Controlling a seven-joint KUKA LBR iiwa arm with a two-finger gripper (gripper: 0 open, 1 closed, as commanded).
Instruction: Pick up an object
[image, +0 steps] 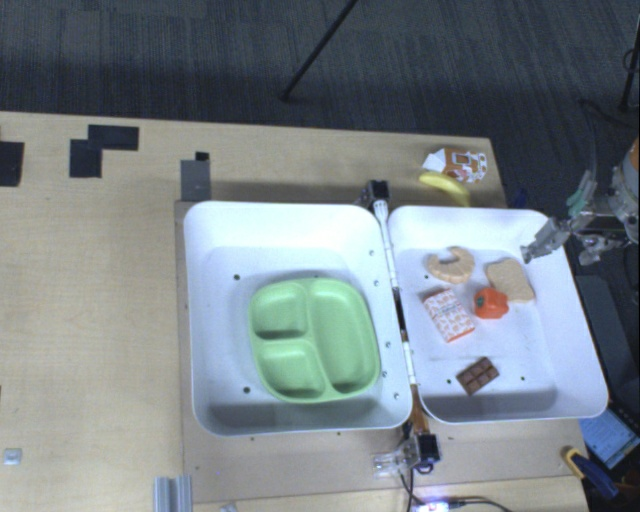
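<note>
Pincer (545, 243): at the upper right rim of the right bin (580, 330); whether its fingers are spread or pressed together cannot be told.
Bread slice (510, 280): nearest the pincer, just below-left of it.
Tomato (490, 303): touching the bread's lower left edge.
Bagel (450, 265): left of the pincer, beyond the bread.
Carton (449, 314): below the bagel.
Chocolate bar (477, 375): farthest, well below.
Green tray (314, 338): left bin (215, 300), well apart.

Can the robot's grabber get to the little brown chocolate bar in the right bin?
Probably yes. The small brown chocolate bar lies alone on the right white bin floor, with nothing on top. The gripper sits at that bin's far right corner.
</note>
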